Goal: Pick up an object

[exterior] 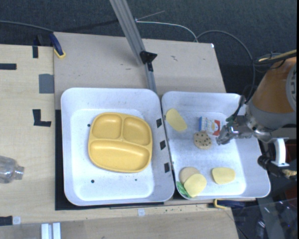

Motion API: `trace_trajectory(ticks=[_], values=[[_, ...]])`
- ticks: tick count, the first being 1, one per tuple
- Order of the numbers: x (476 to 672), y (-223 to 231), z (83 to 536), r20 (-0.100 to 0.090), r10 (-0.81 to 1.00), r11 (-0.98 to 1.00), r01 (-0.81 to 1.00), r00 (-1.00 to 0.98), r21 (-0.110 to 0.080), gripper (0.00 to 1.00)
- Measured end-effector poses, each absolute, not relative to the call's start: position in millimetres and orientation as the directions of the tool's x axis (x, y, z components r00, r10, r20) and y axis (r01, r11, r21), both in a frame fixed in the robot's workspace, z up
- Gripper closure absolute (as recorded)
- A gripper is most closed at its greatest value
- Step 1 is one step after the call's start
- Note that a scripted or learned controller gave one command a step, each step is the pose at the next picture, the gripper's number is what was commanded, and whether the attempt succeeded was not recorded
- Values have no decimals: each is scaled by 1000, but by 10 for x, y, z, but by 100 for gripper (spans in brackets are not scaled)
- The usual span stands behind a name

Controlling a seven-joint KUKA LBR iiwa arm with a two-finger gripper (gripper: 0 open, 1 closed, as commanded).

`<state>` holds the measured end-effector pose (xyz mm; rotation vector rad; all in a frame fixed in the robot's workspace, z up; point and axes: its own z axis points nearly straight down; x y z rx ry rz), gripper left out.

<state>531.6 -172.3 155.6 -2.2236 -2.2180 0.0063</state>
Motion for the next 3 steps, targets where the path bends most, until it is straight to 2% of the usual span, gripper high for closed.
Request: trace_trajectory(ticks=[1, 2, 3], values=[[5687, -1357, 1701, 1, 1000, 6, 1000, -6, 2, 100], [5588, -1019, 995, 2, 1000, 3, 1000, -3, -9, 100], [6462, -1710, 888, -4, 1000, 1, 1000, -1, 5, 100]])
